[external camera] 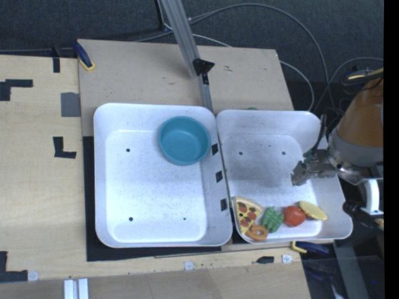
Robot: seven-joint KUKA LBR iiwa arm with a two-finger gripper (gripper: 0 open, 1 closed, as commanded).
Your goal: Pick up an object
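1. Camera view: the hand (299, 174) hovers at the right side of the right bin (262, 129); whether it is released or clenched cannot be told.
2. Toy foods lie along the bin's lower edge: pizza slice (247, 212), green piece (272, 218), tomato (294, 215), yellow piece (313, 210).
3. Risk: they crowd the rim, so a descent may strike the wall or nudge neighbours.
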